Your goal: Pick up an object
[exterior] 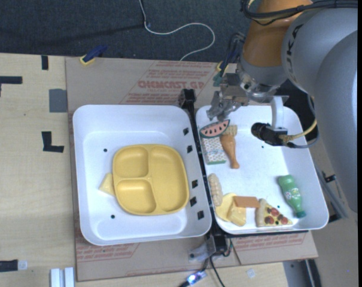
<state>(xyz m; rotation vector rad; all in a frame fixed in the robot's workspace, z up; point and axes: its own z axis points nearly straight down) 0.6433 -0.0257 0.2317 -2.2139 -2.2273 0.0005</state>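
My gripper [219, 109] hangs over the far left corner of the right bin [306, 160], just above a watermelon slice [215, 128]. Nothing shows held in it. Beside the slice lie a brown chicken drumstick [230, 146] and a small patterned packet [215, 152]. Nearer the front are a corn cob [215, 189], a yellow cheese wedge [227, 209], an orange block [246, 201], a pizza slice [271, 214] and a green bottle [292, 195].
The left bin [91, 130] holds a yellow divided plate [151, 179] with a yellow wedge [106, 185] poking out under its left edge. Black clips [191, 136] line the divider between the bins. The arm's grey body [330, 70] covers the bench's right side.
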